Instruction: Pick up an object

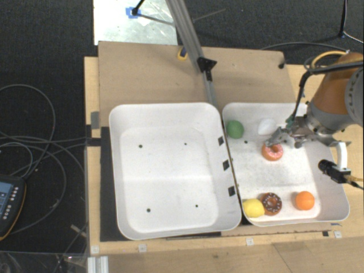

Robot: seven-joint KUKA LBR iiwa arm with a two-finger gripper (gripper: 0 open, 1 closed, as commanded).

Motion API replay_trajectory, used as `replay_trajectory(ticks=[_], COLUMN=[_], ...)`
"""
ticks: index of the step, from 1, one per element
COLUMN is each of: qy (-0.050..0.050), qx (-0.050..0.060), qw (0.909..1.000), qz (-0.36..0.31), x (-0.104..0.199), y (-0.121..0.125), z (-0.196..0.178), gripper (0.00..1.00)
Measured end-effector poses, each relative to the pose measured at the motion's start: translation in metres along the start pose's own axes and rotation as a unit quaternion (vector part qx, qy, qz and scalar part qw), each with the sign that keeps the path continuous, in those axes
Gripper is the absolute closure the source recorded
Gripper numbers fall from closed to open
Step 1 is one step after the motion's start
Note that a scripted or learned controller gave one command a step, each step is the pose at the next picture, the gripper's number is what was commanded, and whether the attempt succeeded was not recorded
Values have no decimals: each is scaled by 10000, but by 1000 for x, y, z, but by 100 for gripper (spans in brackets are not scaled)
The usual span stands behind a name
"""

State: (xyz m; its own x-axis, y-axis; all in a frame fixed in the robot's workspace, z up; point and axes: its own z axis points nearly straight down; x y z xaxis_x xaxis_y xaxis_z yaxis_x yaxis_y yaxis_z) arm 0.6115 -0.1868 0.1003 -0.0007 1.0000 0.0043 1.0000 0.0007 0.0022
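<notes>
Gripper (282, 136) low over right bin (284, 218), pink donut (272, 152) just below-left of its tip (near touching); finger state: cannot tell. Round donut, no long axis.

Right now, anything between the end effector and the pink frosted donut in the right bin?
Nothing visible. The end effector sits directly above the pink frosted donut. The nearest neighbours, a white rounded object and a green ball, lie apart to its left.
</notes>
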Motion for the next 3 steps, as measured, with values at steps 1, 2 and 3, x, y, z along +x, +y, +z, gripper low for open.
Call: replay_trajectory(ticks=[1,2,3], qy=[-27,-36,-35], qx=[-49,-29,-29], qw=[10000,10000,10000], qz=[-6,0,-6], x=[-1,-5,-6], y=[3,-3,-11], z=[-16,-76,-134], gripper=[100,100,100])
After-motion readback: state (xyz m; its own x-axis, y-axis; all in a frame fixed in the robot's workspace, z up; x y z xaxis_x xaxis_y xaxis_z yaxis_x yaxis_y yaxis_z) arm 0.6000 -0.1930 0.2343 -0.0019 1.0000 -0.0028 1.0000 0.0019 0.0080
